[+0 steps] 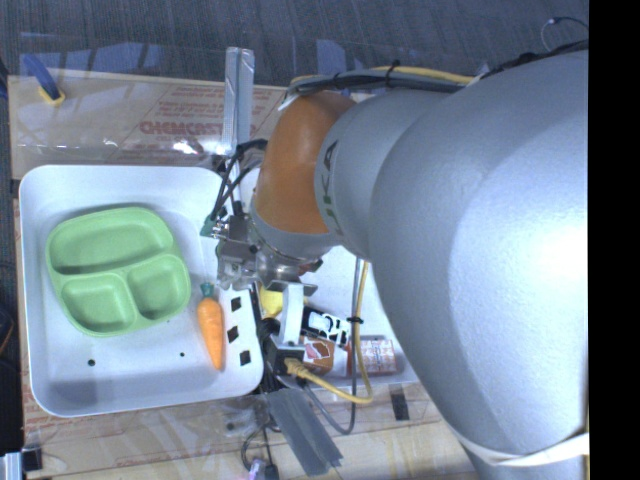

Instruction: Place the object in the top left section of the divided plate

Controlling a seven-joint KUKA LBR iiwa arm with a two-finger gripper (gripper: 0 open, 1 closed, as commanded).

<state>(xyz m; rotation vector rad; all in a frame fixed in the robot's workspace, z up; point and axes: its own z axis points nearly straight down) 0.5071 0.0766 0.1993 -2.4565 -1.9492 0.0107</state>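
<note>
Arm: the grey arm (470, 258) reaches in from the right and bulks over most of the right bin; its orange band (295, 173) sits just above the wrist.
Gripper: the gripper (262, 318) hangs down over the divide between the two bins, among black-and-white marked parts and a yellow cable (330, 388).
Jaws: I cannot tell how they stand, since the wrist hardware and cables cover them from up here.
Carrot: a small orange carrot (210, 333) with a green top lies on the floor of the left bin, just beside the gripper on its left, lengthwise along the bin's right wall, with nothing gripping it.
Divided plate: a green divided plate (115, 268) lies flat in the left bin, further left of the gripper beyond the carrot and apart from it; one long section and two smaller ones, all bare.
Left bin: white, shallow left bin (60, 193), with a couple of small dark specks on its floor.
Right bin: under the arm, a brown-labelled bottle or can (350, 353) lies just right of the gripper.
Bench: brownish board with red print (150, 118) under clear sheeting behind the bins.
Room: dark grey ribbed flooring (200, 8) beyond the bench.
</note>
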